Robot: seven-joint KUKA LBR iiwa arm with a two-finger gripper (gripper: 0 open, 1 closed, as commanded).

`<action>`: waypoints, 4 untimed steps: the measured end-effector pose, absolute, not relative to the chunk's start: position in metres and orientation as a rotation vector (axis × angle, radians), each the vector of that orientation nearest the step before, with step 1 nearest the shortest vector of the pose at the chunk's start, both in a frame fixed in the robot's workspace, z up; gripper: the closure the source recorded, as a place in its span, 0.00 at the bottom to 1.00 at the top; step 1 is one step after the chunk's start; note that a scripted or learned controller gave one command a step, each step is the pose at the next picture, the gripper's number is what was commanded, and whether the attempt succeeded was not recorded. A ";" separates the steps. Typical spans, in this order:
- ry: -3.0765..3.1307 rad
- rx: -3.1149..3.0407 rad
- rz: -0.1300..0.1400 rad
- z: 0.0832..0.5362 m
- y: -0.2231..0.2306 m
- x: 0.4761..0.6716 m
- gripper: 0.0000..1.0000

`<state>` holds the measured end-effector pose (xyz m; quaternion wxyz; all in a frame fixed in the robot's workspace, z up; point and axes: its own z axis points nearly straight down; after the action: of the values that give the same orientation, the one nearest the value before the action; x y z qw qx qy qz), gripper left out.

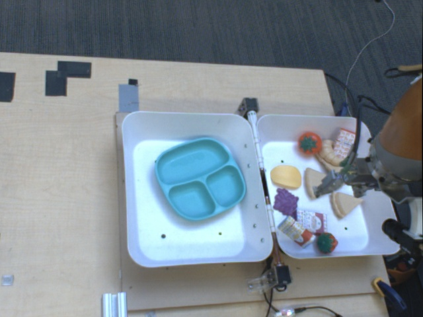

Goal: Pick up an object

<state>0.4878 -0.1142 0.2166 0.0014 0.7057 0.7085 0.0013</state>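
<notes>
The left bin holds a teal three-part tray, lying at its middle. The right bin holds toy food: a tomato and a packet near its far edge, a yellow piece and purple grapes by its left wall, wedges at the middle, a strawberry near the front edge. The gripper hangs over the wedges; whether it is apart or together I cannot tell.

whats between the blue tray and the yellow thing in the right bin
In the camera view, the two bins' adjoining rims lie between the blue tray and the yellow piece.
</notes>
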 end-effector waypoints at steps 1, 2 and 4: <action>2.220 2.215 0.007 0.087 -0.110 0.489 0.00; 2.220 2.211 0.011 0.097 -0.109 0.490 1.00; 2.228 2.214 0.004 0.212 0.001 0.487 1.00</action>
<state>0.4874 0.0009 0.2116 0.0003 0.7049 0.7093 0.0014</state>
